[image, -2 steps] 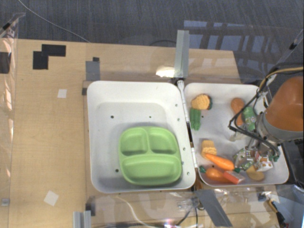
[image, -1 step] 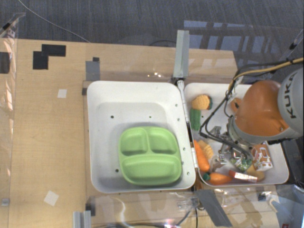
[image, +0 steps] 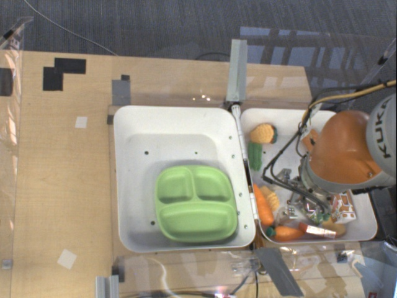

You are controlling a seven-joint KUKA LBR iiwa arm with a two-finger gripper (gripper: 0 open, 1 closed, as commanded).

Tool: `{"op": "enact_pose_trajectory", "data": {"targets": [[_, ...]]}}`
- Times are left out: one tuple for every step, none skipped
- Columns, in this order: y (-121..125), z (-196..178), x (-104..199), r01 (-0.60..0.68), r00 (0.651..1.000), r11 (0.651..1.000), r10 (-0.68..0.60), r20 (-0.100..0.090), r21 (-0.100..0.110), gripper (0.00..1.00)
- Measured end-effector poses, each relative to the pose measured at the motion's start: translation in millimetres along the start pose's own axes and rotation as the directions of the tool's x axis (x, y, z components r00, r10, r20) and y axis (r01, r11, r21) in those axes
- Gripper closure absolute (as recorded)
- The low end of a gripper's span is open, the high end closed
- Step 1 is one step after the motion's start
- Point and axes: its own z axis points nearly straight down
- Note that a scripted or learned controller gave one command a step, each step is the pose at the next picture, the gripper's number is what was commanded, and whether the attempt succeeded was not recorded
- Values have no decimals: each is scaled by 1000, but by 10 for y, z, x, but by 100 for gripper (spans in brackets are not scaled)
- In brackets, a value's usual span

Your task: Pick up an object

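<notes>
Wooden bench [image: 62, 185] under an overhead camera carries two white bins side by side, and the arm [image: 347, 148] reaches into the right bin [image: 366, 228] from the right. Its gripper [image: 301, 207] sits low among the toys near the bin's front wall, but cables and the wrist crowd it, so whether it is spread, closed or holding anything cannot be told. Just beside it lie a carrot [image: 263, 207] along the left wall and another orange piece [image: 286, 233] at the front edge, with a small printed packet [image: 344, 208] to its right. Farther back, well clear of the gripper, rest a corn cob [image: 263, 133] and a green vegetable [image: 255, 154]. The left bin [image: 133, 129] holds a green divided plate [image: 196, 203].

By the look of it, the arm is at the grasp stage. The next move calls for closing on one item and lifting straight up, clear of the neighbours.
</notes>
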Motion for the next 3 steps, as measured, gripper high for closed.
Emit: {"op": "enact_pose_trajectory", "data": {"targets": [[-80, 39, -836, -100, 995, 995, 100, -9, 1, 0], [127, 74, -1519, -92, 996, 996, 92, -14, 0, 0], [65, 33, -783, -57, 998, 998, 57, -14, 0, 0]]}}
